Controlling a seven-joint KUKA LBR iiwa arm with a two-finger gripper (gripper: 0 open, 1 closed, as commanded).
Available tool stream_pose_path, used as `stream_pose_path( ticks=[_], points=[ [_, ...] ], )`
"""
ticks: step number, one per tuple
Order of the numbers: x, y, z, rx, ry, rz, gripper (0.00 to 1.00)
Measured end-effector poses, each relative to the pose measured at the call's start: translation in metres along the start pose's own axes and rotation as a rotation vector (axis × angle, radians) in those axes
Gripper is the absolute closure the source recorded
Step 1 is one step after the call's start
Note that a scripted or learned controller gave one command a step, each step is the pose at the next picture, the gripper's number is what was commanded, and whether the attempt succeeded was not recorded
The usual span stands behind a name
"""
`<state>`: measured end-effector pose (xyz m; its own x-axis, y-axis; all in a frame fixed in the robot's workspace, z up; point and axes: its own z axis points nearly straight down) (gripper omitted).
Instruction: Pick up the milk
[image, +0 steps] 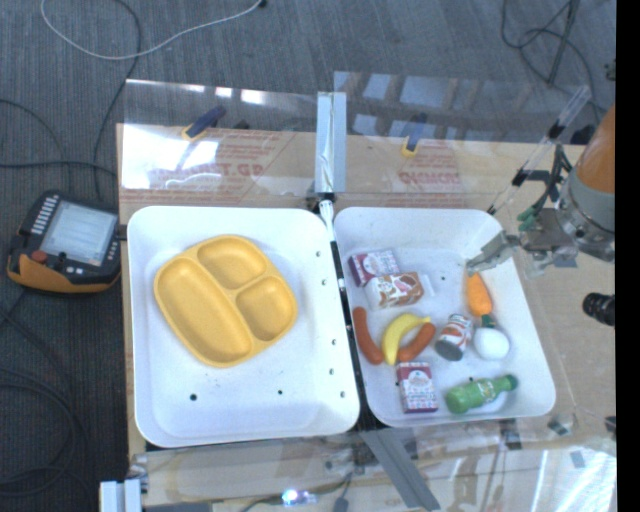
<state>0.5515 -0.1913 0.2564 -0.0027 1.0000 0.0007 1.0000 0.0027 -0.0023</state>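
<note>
Milk (394, 290) lies beside a chocolate carton (372, 266), above banana (399, 335) and hotdogs (368, 336); fingers (487, 256) state unclear.

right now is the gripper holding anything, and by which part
Nothing is held. The gripper sits at the right bin's upper right edge, with no item between its fingers.
</note>
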Motion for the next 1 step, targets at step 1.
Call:
stream_pose_path(
  ticks=[1],
  points=[
    [0.0658,0.0431,0.1117,0.002,0.0,-0.074,0.0]
  ],
)
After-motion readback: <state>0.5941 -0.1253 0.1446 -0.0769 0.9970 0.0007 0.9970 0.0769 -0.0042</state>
